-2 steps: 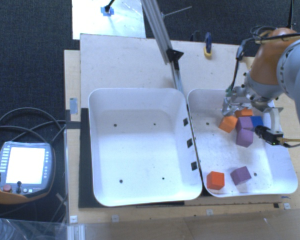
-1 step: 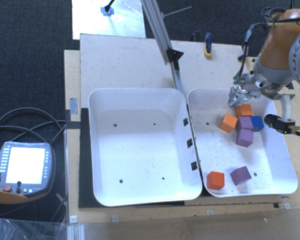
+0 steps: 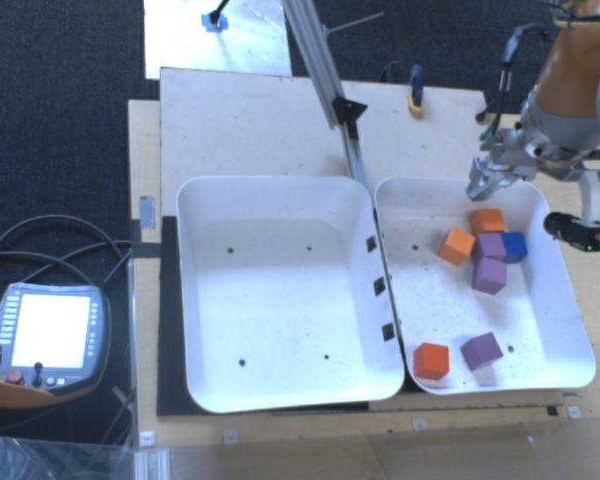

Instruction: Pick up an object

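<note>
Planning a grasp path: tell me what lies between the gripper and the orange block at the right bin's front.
In the camera view, a cluster of orange, purple and blue blocks sits between the gripper and that orange block.

Teach pendant at lower left, lit white screen, orange-grey casing, black cable looping above it. Dark carpet floor around. Wooden table with pale top board. Slanted aluminium pole crosses from top, black bracket at its lower part. Blue-handled clamp on table's far edge. Left white bin, right white bin touching side by side. Blue tape piece on pale sheet at top.
</note>
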`<state>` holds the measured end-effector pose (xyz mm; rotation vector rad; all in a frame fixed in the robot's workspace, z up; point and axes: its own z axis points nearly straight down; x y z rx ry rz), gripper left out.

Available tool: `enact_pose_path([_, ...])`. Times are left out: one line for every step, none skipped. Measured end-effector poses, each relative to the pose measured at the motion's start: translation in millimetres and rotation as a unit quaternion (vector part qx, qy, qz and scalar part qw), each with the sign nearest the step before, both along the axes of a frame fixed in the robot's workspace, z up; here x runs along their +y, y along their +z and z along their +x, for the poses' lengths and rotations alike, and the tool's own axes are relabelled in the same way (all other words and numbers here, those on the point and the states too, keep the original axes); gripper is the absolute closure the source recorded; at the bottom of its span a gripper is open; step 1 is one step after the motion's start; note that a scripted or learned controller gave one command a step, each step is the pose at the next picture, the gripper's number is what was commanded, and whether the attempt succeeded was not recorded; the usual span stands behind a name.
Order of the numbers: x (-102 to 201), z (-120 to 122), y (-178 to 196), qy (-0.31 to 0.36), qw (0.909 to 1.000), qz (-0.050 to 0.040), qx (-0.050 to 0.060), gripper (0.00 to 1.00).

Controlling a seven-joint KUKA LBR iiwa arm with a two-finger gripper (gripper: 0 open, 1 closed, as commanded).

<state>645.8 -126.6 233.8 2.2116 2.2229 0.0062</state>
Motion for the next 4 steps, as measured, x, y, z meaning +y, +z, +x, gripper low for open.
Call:
enact_pose_path([0,1,-19,0.0,1.0,0.0001,0.003,1.0])
enact_pose_path([52,4,-25,0.002,1.0,0.0014,0.003,1.0])
enact_pose_path([109,9,-28,0.003,1.0,0.0019,0.003,1.0])
enact_pose_path([158,5,-30,0.003,1.0,0.0019,0.003,1.0])
